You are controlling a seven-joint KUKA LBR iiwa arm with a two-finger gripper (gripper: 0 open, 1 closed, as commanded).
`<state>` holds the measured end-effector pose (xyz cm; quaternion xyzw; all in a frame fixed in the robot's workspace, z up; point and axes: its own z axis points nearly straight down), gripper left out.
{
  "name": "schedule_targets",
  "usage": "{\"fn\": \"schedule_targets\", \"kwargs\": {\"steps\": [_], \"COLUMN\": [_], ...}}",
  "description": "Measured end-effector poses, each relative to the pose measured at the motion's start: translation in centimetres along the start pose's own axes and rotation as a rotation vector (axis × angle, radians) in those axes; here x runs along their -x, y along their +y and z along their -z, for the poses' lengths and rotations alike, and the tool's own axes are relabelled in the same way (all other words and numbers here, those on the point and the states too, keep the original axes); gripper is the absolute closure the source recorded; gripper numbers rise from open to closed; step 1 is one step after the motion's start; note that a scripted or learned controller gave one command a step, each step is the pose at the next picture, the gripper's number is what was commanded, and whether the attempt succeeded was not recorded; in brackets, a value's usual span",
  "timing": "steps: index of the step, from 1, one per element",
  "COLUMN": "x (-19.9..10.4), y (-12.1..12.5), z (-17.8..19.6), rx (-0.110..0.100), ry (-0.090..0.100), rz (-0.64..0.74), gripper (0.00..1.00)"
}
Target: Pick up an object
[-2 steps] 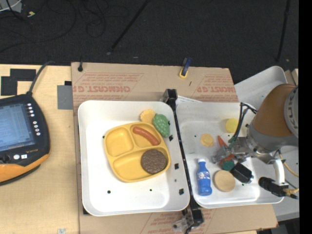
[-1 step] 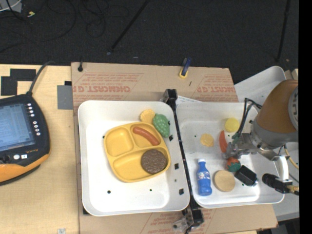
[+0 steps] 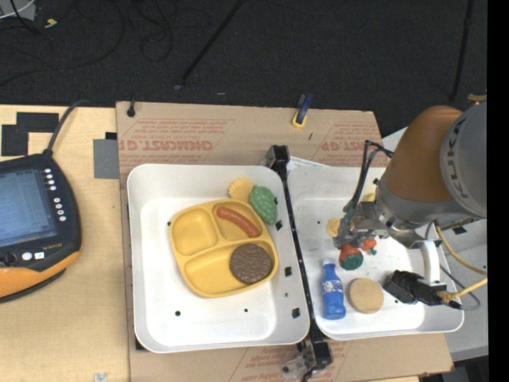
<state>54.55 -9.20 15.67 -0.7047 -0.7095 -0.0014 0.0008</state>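
Bench (image 3: 79, 325): cardboard sheet (image 3: 207, 134), two white bins (image 3: 151, 293), pendant (image 3: 32, 221).

Robotics lab bench, not a home or kitchen. Industrial KUKA arm (image 3: 433, 169) with orange band comes in at 3 o'clock over two white bins (image 3: 151, 213) clamped side by side on a cardboard sheet (image 3: 207, 138). Teach pendant (image 3: 32, 221) with lit screen lies at 9 o'clock. Loose cables (image 3: 103, 22) run across dark floor at 12 o'clock. Bin contents are plastic toy food (image 3: 238, 220) on a yellow divided tray (image 3: 195, 237), i.e. test props.
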Motion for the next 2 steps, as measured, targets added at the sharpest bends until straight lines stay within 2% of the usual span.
{"fn": "schedule_targets", "kwargs": {"steps": [1,2], "x": [-9.6,-9.3], "y": [-4.2,-6.9], "z": [12.0,21.2], "rx": [0.006,0.007], "ry": [0.002,-0.002], "rz": [0.003,-0.007], "gripper": [1.0,1.0]}}
